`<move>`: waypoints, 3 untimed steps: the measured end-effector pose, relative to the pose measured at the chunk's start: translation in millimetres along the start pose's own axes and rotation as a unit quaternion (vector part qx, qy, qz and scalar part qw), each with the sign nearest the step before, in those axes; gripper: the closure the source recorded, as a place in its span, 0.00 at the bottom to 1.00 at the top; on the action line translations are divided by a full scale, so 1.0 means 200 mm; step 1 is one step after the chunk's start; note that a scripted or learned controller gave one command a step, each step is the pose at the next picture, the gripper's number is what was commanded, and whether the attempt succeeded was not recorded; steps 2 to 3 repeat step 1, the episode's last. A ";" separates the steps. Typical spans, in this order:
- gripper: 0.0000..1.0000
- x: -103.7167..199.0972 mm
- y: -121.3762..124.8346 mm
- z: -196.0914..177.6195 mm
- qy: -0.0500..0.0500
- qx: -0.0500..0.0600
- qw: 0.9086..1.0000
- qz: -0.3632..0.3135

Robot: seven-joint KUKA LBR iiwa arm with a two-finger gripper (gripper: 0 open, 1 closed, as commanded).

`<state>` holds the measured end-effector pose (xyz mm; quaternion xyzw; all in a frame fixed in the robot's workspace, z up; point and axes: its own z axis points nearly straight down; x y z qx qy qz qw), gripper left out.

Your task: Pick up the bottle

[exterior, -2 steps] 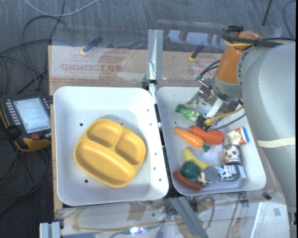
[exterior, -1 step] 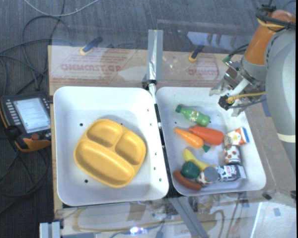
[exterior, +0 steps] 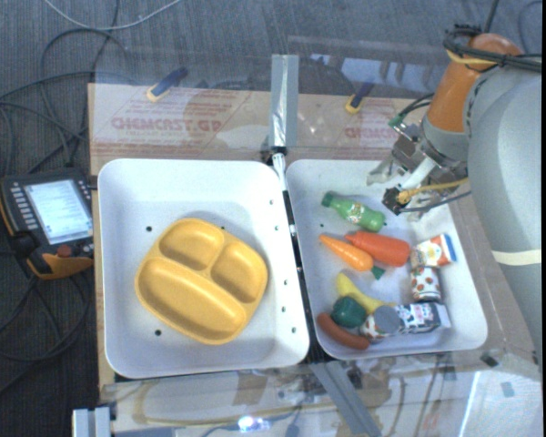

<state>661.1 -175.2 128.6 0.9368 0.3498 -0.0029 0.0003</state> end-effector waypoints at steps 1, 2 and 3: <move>0.00 0.02 -0.05 0.17 -0.006 0.005 1.000 0.014; 0.00 0.02 -0.05 0.17 -0.006 0.005 1.000 0.014; 0.00 0.02 -0.05 0.17 -0.006 0.005 1.000 0.014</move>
